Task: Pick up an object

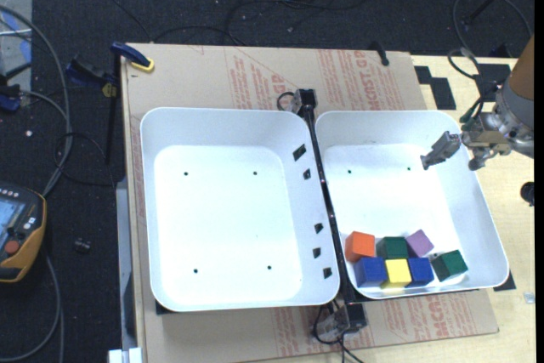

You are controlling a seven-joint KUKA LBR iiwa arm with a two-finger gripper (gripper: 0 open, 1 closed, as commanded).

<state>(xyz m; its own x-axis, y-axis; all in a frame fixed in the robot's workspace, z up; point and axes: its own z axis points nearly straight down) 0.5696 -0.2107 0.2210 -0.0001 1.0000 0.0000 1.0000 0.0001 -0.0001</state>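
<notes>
Blocks (399,259) clustered at near edge of right bin (489,208): orange, green, purple, blue, yellow. Left bin (153,183) alongside. Gripper (455,150) positioned over right bin's far right side, well apart from blocks; finger state undeterminable.

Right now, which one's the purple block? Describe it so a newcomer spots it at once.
Take the right-hand white bin, then the cluster of blocks in its near corner. The purple block sits in the back row, right of a dark green block; it is the only purple one there, and tilted.
</notes>
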